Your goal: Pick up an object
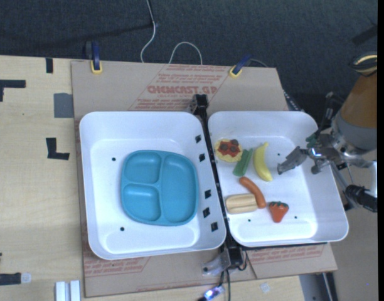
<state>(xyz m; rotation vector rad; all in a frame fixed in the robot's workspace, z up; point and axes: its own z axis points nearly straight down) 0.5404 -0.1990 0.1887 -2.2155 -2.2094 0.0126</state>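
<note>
Nothing picked yet: banana (262, 162), sausage (253, 190), bun (240, 203), carrot (278, 211) and the rest all lying in right bin (317, 227). Claw (287, 164) low over right bin just beside banana, empty; opening impossible to tell. Whole grasp and lift left to do.
</note>
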